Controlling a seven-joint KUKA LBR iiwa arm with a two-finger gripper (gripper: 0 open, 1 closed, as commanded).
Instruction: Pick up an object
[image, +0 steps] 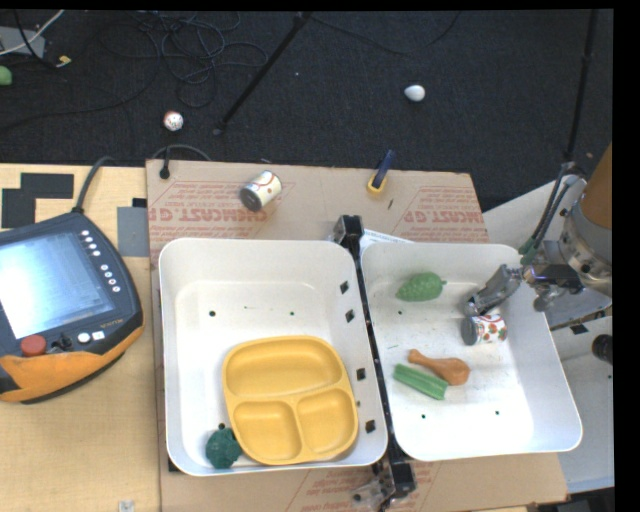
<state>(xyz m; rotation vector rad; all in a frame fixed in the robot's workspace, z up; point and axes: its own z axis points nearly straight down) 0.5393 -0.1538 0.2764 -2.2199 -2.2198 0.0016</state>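
The tool (478, 318) sits low in the right white bin (540, 425), right by a small red-and-white cup (490, 328). I cannot tell its state. Next it must pinch and lift.

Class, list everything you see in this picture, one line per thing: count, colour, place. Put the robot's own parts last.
Bins: two, white, side by side on the bench.
Tray: one, yellow, three compartments, in the left bin.
Broccoli: one, dark green, left bin's near corner, beside the tray.
Leafy piece: one, light green, right bin, far side.
Drumstick: one, orange-brown, mid right bin.
Stalk: one, green, against the drumstick.
Cup: one, white with red marks, right bin, at the gripper.
Can: one, white, on cardboard behind the bins.
Pendant: one, grey and orange, left of the bins.
Gripper: one, grey, over the right bin.
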